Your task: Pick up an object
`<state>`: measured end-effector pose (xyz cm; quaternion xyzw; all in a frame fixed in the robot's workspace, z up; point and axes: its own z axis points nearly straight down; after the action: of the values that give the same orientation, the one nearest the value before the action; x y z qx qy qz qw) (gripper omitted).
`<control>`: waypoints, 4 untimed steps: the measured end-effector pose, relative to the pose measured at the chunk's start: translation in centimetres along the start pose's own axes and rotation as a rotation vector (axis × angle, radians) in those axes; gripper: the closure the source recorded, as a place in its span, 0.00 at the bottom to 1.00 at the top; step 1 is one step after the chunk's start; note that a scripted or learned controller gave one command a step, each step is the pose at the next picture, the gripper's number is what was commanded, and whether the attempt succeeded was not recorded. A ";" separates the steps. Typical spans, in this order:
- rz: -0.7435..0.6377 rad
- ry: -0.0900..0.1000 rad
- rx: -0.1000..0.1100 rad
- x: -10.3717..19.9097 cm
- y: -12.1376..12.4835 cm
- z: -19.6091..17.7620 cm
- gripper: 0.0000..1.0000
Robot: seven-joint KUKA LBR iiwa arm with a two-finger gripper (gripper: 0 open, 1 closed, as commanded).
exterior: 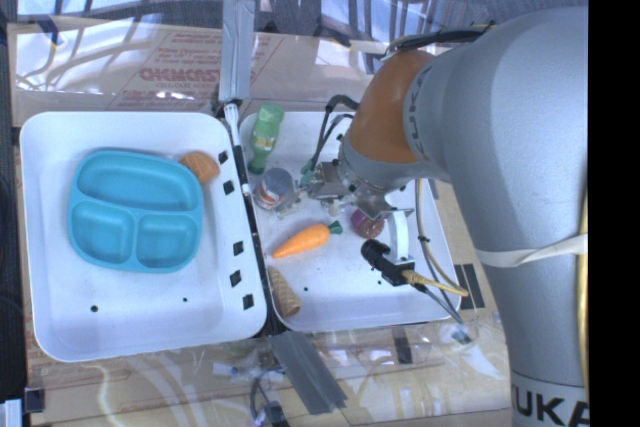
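Hand [345,198] low in right bin [330,310] nr carrot [302,240] & can [274,187]; grip state can't tell.

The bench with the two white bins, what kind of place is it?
Probably a robot lab test bench, not a kitchen: a grey arm works over the right bin, with a toy carrot in it and a blue tray in the left.

This looks like a robot lab. A big grey robot arm [500,115] reaches over a desk [150,65] with two white bins [50,315] side by side, and toy food like a carrot [300,241] lies in one. Tape and cables run around the bins.
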<state>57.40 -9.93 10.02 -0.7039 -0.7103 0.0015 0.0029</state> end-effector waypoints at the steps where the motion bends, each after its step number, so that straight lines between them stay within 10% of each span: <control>1: 0.000 -0.001 -0.001 0.3 -5.8 1.0 0.00; 3: 0.002 -0.002 -0.005 -0.8 -9.8 -3.3 0.00; 4: -0.001 0.001 -0.004 1.1 -9.7 0.9 0.00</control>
<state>47.71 -8.96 9.18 -0.7037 -0.7105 -0.0001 0.0018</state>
